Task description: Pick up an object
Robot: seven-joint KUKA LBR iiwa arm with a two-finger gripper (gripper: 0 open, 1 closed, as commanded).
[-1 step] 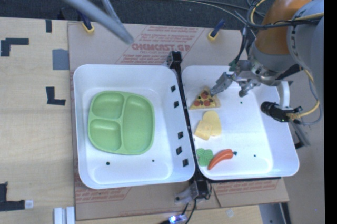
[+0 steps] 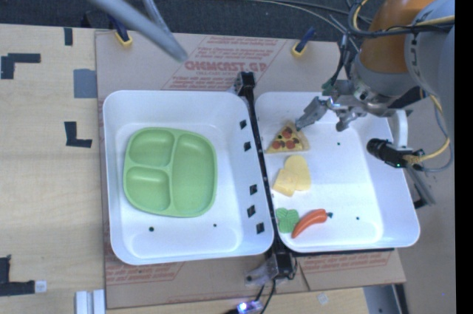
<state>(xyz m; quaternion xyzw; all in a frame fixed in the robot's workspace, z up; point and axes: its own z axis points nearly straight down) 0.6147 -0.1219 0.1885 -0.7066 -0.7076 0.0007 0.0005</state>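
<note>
In the right bin lie a pizza slice toy, a yellow cheese piece, a green leafy toy and an orange-red carrot or pepper. My gripper hovers over the bin's far part, just right of and above the pizza slice. Its two fingers are spread apart with nothing between them. The grey arm with its orange band comes in from the upper right.
The left bin holds a green sectioned plate. A black divider clip strip runs between the bins. Cables trail by the right bin's rim. Yellow clamps hold the cardboard base at the back.
</note>
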